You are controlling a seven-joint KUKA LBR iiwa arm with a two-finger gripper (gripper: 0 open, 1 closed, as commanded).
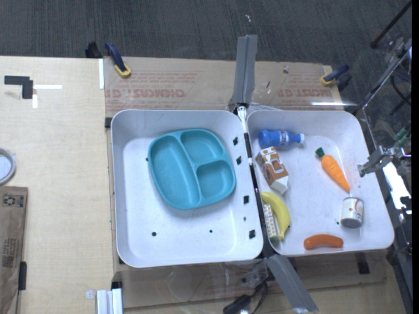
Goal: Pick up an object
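The right bin [366,136] holds several small objects. A blue bottle [280,138] lies on its side near the back left corner. Just in front of it sits a small brown and white carton [273,169]. A yellow banana [279,213] lies along the left wall. An orange carrot [334,169] with a green top lies towards the right. A small white can [352,212] stands near the right wall, and an orange sausage [323,242] lies by the front rim. In the left bin [131,241] rests a blue divided plate [192,169].
A grey post [245,70] rises behind the seam between the bins. Clamps [118,59] hold the cardboard at the back. Thin metal and black rods [386,156] stand just past the right bin's right wall. A tape roll [5,167] lies far left.
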